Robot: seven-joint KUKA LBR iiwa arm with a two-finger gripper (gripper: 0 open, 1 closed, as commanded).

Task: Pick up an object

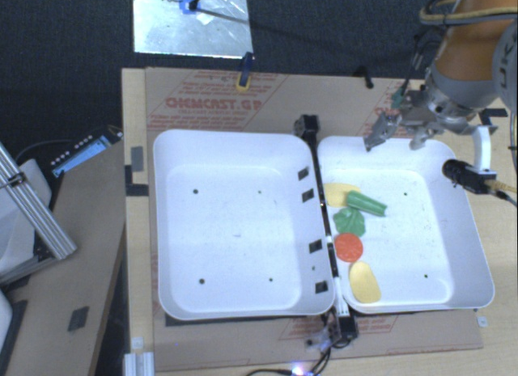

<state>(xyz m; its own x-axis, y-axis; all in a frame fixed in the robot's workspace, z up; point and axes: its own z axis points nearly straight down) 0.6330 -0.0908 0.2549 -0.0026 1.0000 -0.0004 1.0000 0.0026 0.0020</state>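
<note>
Arm (477, 19) cut off by right edge; yellow piece (340, 194) partly under green one (366, 203).

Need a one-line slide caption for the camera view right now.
Hand open above the right bin's back rim; green, yellow and red toys lie along its left wall.

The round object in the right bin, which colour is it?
The round object is orange-red, seen in the camera view.

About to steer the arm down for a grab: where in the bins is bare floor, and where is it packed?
Packed along the right bin's left wall: green pieces, red disc, yellow piece. Bare floor runs from them to its right wall. The left bin is bare throughout.
</note>
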